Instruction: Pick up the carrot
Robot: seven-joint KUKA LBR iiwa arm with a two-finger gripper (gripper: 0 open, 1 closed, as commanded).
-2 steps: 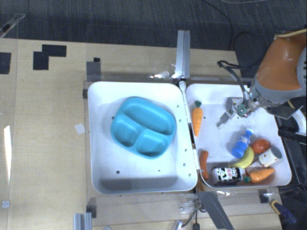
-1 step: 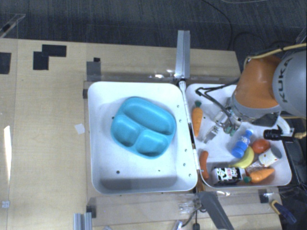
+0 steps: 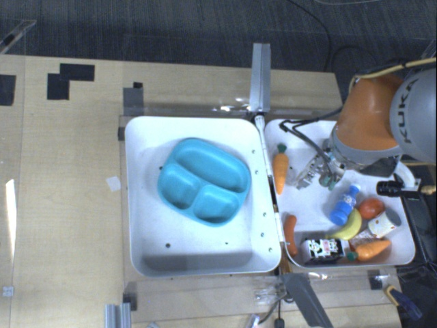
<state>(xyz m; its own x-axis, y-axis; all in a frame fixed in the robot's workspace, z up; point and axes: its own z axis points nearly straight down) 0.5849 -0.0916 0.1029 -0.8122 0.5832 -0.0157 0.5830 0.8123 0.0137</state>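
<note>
The metal two-finger pincer (image 3: 315, 172) hangs low in the right-hand shallow white bin (image 3: 404, 257), and I cannot tell its state from here. The small orange carrot with green top (image 3: 280, 169) lies just left, long axis running toward the camera, against the bin's left wall.

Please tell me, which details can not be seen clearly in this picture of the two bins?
- Gripper: small and blurred in the camera view; whether it touches the carrot is unclear.
- Black-and-white carton: label too small to read.
- Right bin: far corner hidden under the arm.
</note>
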